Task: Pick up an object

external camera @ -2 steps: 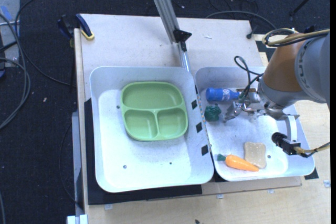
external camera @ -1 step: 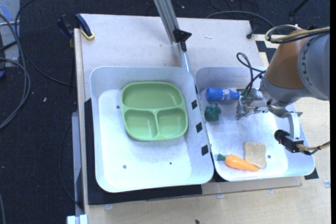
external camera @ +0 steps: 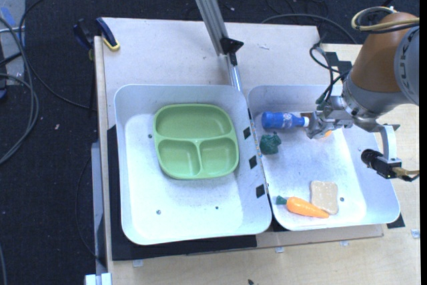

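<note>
A blue bottle (external camera: 280, 120) with a white cap is lying on its side near the back of the right bin (external camera: 347, 170), cap end pointing right toward the hand (external camera: 320, 127). The hand is hovering just beside, perhaps touching, that cap; how wide it is opening cannot be told from this slanted view, and nothing is visibly sitting in its grip. Judging by looks, the bottle is light, stiff, smooth plastic, round and likely to roll, so gripping across the middle of the body seems safest. Just in front of the bottle, a small dark green toy (external camera: 269, 143) is resting. Nearer the front are lying an orange carrot (external camera: 307, 208) and a tan bread slice (external camera: 325, 196), touching. The left bin (external camera: 133, 163) is holding a green divided plate (external camera: 197, 141). Both bins are sitting on the table (external camera: 173, 53).
</note>
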